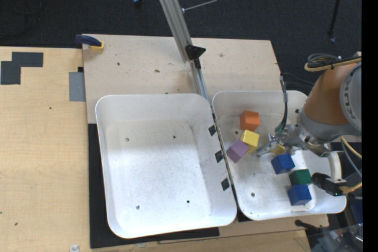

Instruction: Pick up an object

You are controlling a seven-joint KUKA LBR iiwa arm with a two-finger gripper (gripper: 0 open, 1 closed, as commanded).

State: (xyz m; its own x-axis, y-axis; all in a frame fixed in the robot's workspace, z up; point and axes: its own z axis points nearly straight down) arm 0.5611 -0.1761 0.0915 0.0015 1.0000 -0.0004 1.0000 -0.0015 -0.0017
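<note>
The right bin (260,209) holds several small blocks. An orange cube (250,120) lies toward the back, with a yellow cube (250,138) and a purple cube (237,150) just in front of it. A blue cube (283,163), a green cube (301,176) and a second blue cube (299,194) run toward the bin's front right corner. My gripper (273,145) is low in the right bin, between the yellow cube and the nearer blue cube. It sits close to both, and I see no block held in it.
The left bin (118,127) stands beside the right one, their walls meeting along a divider with black clips (218,155). A slanted metal post (174,15) rises behind the bins. The arm's orange band (328,97) hangs over the right bin's far right side.
</note>
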